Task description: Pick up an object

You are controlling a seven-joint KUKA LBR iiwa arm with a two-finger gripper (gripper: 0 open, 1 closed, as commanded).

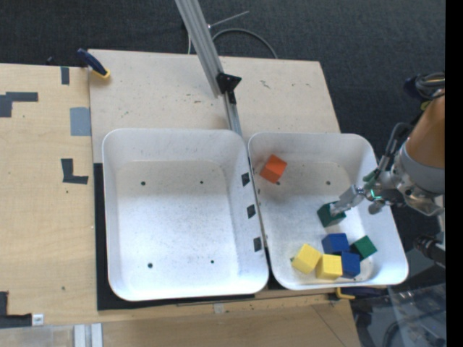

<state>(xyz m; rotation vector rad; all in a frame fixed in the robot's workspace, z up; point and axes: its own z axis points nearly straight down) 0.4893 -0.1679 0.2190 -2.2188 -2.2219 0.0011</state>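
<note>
1. Nearest the camera, a cluster of small blocks sits in the front corner of the right bin (376, 157): two yellow blocks (307, 258), two blue blocks (335, 243) and a green block (364, 247), packed so they touch. They look like light, rigid cubes with flat faces; crowding leaves little room for fingers on either side.
2. Just behind them the gripper (334, 212) is low in the bin, with a dark green block (330, 213) at its tip. Whether its fingers clasp that block I cannot tell.
3. Farther back, an orange block (273, 169) lies alone, well apart from the rest. It is probably the easiest pick, taken across two opposite flat sides.
4. The left bin (116, 194) sits beside it on the tabletop (145, 85).
</note>
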